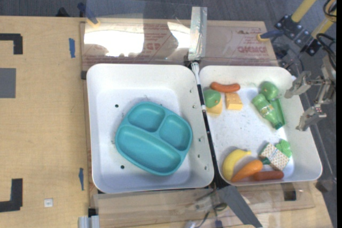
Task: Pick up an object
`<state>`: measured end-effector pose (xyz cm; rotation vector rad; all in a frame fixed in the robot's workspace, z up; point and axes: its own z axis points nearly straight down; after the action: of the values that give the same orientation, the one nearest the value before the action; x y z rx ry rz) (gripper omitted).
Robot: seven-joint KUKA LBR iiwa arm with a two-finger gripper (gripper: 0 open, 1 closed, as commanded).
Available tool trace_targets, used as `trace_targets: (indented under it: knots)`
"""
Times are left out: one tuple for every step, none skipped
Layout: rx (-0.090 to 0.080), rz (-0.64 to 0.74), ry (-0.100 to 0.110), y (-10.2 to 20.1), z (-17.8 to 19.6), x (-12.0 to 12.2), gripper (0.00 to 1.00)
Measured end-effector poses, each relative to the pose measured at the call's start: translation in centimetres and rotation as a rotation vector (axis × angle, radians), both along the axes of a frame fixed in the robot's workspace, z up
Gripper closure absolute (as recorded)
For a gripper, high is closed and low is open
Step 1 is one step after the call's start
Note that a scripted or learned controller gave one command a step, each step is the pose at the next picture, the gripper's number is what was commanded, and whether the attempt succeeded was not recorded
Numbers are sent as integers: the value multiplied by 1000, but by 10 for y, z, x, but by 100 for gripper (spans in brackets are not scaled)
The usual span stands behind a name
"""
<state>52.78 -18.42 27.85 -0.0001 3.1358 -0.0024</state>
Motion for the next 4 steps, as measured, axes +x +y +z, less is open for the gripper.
trace_targets:
  knots:
    - [5,-2,13,13,-152,-10,0]
    - [5,33,0,88,-168,64,0]
    - [2,-196,-7,109,-90,115,0]
    - [0,-113,-6,17,-189,99,0]
